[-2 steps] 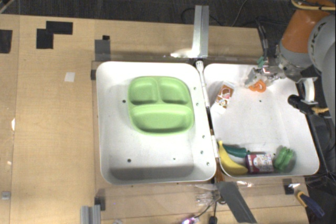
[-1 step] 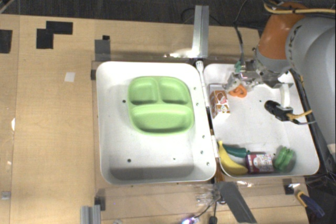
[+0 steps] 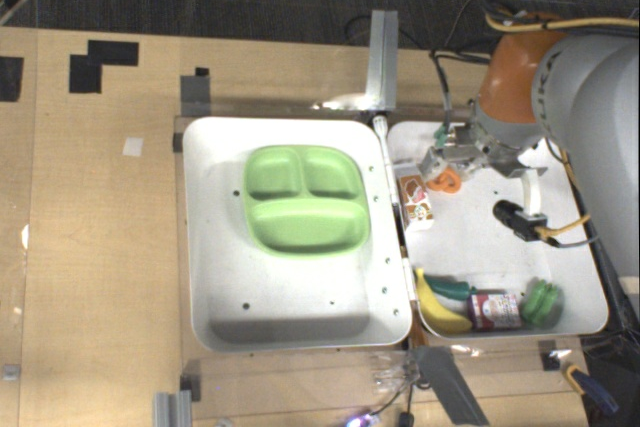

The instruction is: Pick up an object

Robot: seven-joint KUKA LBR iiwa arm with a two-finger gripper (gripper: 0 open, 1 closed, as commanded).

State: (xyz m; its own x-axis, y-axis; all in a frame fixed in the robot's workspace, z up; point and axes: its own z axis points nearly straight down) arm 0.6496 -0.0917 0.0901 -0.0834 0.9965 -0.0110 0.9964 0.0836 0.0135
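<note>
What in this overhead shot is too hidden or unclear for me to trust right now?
- Gripper, camera view: its fingers are too small and cluttered to read as open or shut.
- Orange object at the gripper: too small to identify; grasp unclear.
- Pile in the right bin near corner: banana, dark can and green object overlap.

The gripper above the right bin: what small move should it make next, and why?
Probably a short descent. The gripper hangs in the right white bin right at the small orange object, but nothing shows between its fingers, so lowering around that object before closing seems the sensible next step.
</note>
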